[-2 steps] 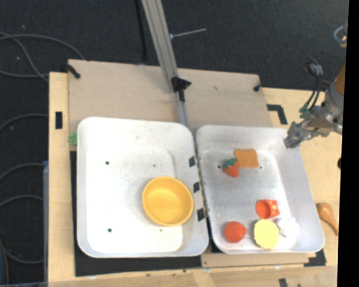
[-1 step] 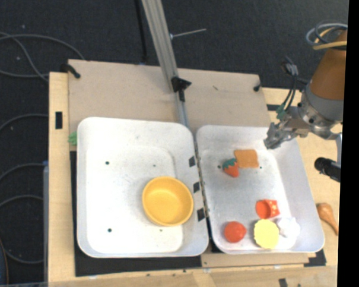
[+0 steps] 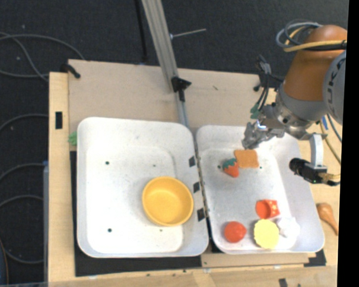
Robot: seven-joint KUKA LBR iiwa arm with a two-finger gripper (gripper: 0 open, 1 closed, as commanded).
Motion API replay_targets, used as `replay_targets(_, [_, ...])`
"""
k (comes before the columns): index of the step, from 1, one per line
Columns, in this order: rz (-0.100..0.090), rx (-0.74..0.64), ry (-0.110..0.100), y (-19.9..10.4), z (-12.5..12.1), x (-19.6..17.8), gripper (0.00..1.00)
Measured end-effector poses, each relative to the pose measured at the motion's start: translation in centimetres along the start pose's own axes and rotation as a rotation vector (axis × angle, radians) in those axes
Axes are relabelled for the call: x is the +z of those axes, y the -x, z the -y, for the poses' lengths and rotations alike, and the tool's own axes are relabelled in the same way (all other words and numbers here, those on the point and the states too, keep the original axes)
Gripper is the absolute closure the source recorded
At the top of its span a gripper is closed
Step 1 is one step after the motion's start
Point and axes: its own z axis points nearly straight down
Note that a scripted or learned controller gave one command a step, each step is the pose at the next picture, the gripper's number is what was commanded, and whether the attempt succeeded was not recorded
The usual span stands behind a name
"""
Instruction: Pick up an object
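Camera view, from above at a slant. The hand point(image 3: 253, 139) is hanging over the upper part of the right bin point(image 3: 296, 192), directly above a flat orange block point(image 3: 247, 159) and touching or very nearly touching its upper edge; whether the hand is apart, together or clamped on anything cannot be told from this angle. The block, the likeliest target, is lying near the bin's upper middle, with a small red-and-green piece point(image 3: 230, 168) just beside it on the left.

To do the step well, the hand is best centred over the block and lowered squarely, so that the neighbouring piece is not being caught or pushed aside; a flat block low on the bin floor is likely offering little height to pinch, so a shallow descent risks a miss.

Along the same bin's lower edge are sitting a red ball point(image 3: 235, 231), a yellow round object point(image 3: 266, 233), a red block point(image 3: 267, 208) and a white object point(image 3: 288, 227), well apart from the hand. The left bin point(image 3: 108, 143) is carrying a yellow bowl point(image 3: 167, 200).

Both bins are resting on a pale worktop point(image 3: 122, 84); a metal rail point(image 3: 162, 38) is rising behind them, over dark flooring point(image 3: 30, 20) with cables.
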Motion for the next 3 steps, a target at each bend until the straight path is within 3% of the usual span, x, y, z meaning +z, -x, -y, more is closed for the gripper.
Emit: replay_targets(3, [-0.001,-0.001,-0.001,-16.5,1.9,-1.0,1.00])
